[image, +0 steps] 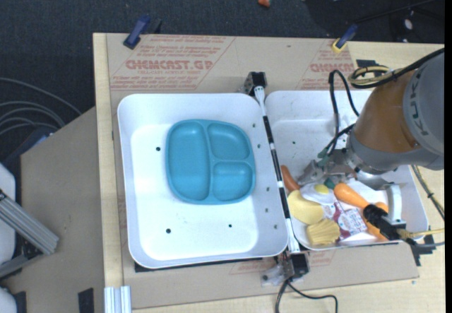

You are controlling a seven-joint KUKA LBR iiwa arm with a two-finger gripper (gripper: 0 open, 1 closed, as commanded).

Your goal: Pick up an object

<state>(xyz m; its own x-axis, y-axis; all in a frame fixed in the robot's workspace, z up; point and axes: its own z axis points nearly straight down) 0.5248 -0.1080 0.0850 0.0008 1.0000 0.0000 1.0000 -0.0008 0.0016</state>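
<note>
In the camera view, two shallow white bins sit side by side on a pale wooden bench (176, 64) printed with red lettering. The left white bin (141, 234) holds a light blue plastic divided plate (210, 161) with three compartments, lying flat near the bin's middle.

The grey arm with its orange band (385, 121) reaches in from the right and bends down over the right white bin (296, 110). The gripper (319, 169) hangs low over the near half of that bin, at the upper left edge of a cluster of small items; whether it is apart, together or clamped on anything cannot be told.

Just below the gripper lies a pale yellow rounded plastic piece (305, 207). Left of the gripper, against the bin's left wall, is a slim orange carrot-shaped toy (287, 179). To the gripper's right, a second orange carrot-shaped piece (355, 198) lies at a slant. A tan bread-like block (323, 232) and a small red-and-white packet (349, 220) rest nearer the front wall, close together, below the gripper.
</note>
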